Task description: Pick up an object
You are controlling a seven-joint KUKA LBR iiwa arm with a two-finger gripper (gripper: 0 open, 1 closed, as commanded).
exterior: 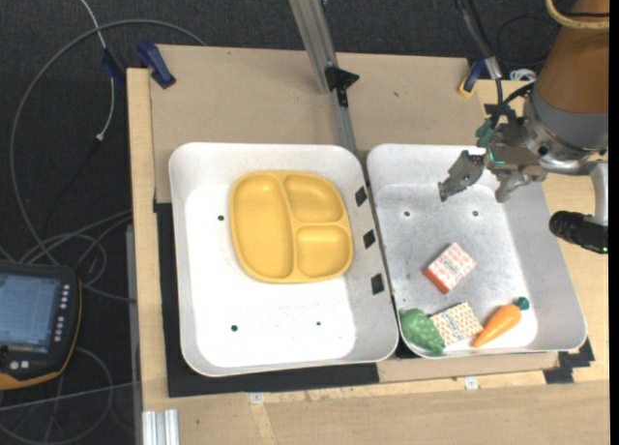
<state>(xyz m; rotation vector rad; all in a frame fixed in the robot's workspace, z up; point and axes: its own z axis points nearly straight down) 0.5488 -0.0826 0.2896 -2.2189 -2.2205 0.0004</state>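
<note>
A yellow divided tray (291, 224) fills the left bin (193, 269); the right bin (416, 240) holds a carton (451, 267), carrot (497, 324), green vegetable (422, 329) and patterned packet (456, 321), beneath the wide-spread, unladen gripper (486, 180).

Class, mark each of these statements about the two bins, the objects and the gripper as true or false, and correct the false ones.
1. The yellow tray lies in the left bin. True.
2. The carrot sits on the tray. False: it lies in the right bin, near the front corner.
3. The gripper holds the small box. False: nothing is between its fingers, and the box lies apart from it on the bin floor.
4. The green vegetable lies at the right bin's front edge. True.
5. The gripper is over the right bin. True.
</note>
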